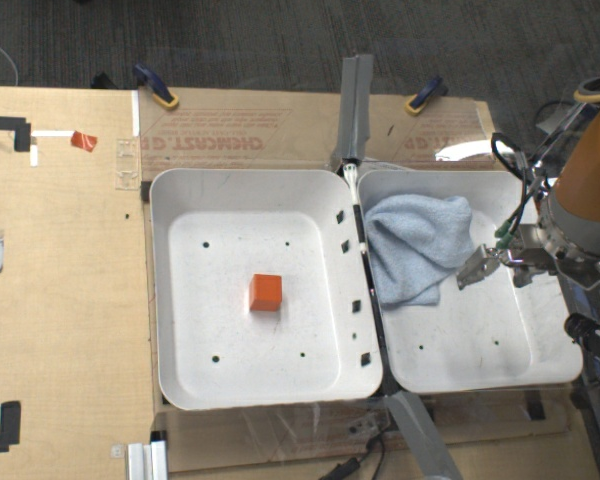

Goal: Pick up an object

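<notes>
Two candidates: towel (417, 245) just at my pincer's (477, 268) 9 o'clock, block (266, 293) farther, same direction. Pincer state: cannot tell.

Two white bins (248, 193), one orange block (265, 293), one blue-grey cloth (415, 243)

Plenty of open floor in the left bin (180, 298), just one orange block (266, 293) sitting near the middle, clear on all sides. Tighter in the right bin (480, 363): crumpled blue-grey cloth (418, 246) hogging the upper left, pressed up against the divider (360, 258). Gripper (477, 266) right at the cloth's right edge. Bare floor along the front half.
</notes>
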Tool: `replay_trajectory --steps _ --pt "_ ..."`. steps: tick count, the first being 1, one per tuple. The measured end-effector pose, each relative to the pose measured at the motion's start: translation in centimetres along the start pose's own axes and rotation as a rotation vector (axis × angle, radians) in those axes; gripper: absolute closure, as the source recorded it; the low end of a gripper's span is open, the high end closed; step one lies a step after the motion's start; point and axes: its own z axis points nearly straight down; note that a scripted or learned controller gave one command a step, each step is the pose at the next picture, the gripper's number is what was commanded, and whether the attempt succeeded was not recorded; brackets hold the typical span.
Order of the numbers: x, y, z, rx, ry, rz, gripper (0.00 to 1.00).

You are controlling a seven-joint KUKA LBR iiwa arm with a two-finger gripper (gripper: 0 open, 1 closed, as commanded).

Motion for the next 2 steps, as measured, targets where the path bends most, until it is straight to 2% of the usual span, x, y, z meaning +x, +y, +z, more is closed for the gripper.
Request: replay_trajectory --steps 1,2 --pt "-0.5 4.9 5.6 0.000 0.000 -0.030 0.00" --pt "-3.8 9.7 12.4 0.000 0.000 0.016 0.00"
